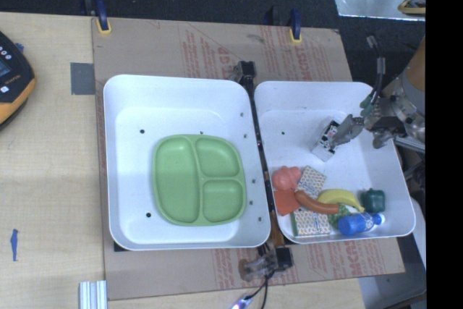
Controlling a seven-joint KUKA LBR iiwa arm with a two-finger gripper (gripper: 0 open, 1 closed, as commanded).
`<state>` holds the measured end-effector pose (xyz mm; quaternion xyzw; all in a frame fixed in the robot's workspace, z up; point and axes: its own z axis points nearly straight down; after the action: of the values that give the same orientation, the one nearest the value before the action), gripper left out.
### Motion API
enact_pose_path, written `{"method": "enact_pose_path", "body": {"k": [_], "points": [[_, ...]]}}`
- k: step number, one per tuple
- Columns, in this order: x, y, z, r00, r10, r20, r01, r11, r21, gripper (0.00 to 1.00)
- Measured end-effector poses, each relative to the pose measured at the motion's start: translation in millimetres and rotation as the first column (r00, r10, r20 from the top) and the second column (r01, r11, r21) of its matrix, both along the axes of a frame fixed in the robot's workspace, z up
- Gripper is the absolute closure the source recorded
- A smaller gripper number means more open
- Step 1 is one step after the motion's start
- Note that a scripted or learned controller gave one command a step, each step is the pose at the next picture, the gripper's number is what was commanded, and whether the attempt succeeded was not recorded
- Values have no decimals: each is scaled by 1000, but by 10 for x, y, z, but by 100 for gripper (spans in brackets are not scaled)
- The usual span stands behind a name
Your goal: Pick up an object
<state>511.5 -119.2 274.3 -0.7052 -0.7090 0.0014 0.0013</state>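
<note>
Over the right bin (pixel 289 94), the gripper (pixel 346 132) looks blurred.

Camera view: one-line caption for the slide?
Gripper low in the right bin, above a toy pile including a banana; green divided plate in left bin.

Two bins are set side by side. A tray (pixel 198 179) is held in the left bin (pixel 123 105). A banana (pixel 340 197), bottle (pixel 357 223) and other items are crowded along the right bin's (pixel 289 94) near edge.
</note>
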Motion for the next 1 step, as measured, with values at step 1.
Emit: {"method": "enact_pose_path", "body": {"k": [1], "points": [[674,-325,-761,1000,-1,-1,1,1000,-2,0]]}}
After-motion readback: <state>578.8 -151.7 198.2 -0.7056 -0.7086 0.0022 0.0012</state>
